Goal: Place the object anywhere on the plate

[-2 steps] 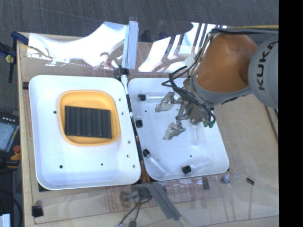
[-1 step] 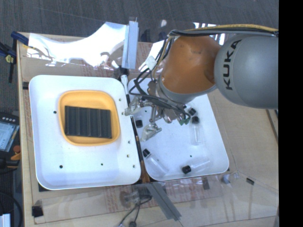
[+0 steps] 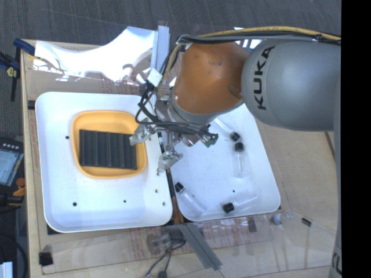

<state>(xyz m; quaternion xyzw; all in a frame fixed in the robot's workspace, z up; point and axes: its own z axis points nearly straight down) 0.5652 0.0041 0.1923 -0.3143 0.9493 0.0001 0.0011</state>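
A yellow square plate (image 3: 87, 119) with rounded corners lies in the left bin (image 3: 58, 201). A dark ridged rectangle (image 3: 108, 149) covers the plate's middle. Several clear tubes with black caps lie in the right bin (image 3: 261, 178): one (image 3: 239, 158) at its right, one (image 3: 188, 196) near its front left, one (image 3: 240, 203) along its front. My gripper (image 3: 166, 153) hangs below the orange wrist (image 3: 206, 80), over the seam between the two bins and just right of the plate's edge. I see no tube in it.
Crumpled shiny foil (image 3: 104, 57) lies behind the left bin. The big grey arm (image 3: 295, 80) covers the right bin's back part. A small device (image 3: 8, 167) sits at the bench's left edge. Metal bars and cables (image 3: 191, 245) lie in front of the bins.
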